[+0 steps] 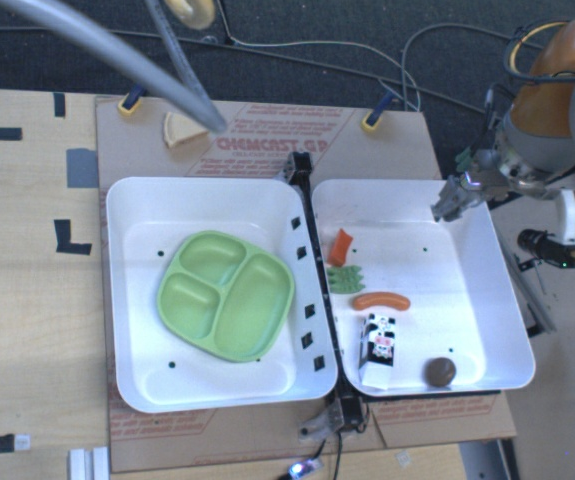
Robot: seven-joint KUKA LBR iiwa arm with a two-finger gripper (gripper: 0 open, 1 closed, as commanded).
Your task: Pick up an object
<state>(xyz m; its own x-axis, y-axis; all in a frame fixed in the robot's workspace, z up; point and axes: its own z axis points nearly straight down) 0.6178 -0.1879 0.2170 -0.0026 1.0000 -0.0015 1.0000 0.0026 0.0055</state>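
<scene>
The grey arm with its orange band (pixel 557 53) reaches in from the right, wrist bent down and leftward, so the hand (pixel 449 204) hangs over the upper right rim of the right-hand shallow white bin (pixel 502 313). How far it is open, or whether it grips anything, I cannot tell. Below and left of the hand lie a small orange carrot piece (pixel 340 247), a green leafy toy (pixel 345 279), an orange sausage (pixel 381 301), a black-and-white milk carton (pixel 379 343) and a brown round ball (pixel 440 372). Farther left, the other white bin (pixel 132 268) holds a green divided plate (pixel 227 295).
</scene>
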